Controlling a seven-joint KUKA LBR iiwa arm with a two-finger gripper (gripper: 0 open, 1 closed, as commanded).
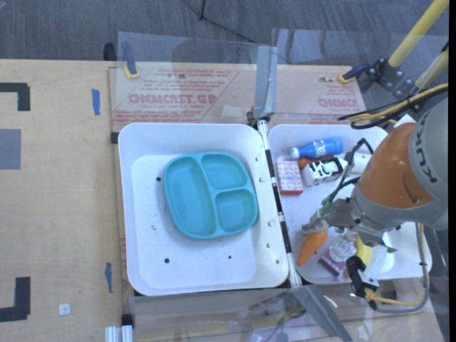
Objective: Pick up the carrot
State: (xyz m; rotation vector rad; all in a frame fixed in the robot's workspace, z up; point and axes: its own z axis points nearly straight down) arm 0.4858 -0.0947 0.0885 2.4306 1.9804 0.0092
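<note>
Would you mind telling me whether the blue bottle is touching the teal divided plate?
Apart. The camera view shows the blue bottle lying in the right bin, while the teal plate sits in the left bin, the bin walls between them.

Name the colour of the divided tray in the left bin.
Turquoise blue divided tray, plain in the camera view.

Place: a robot lab or test cell.
Surface (57,191): pale wood with black tape marks and blue tape bits.
Bins: two white bins (139,212) side by side, clear plastic guards behind.
Arm (399,177): grey and orange, with loose cables.
Floor (85,6): grey carpet.
</note>
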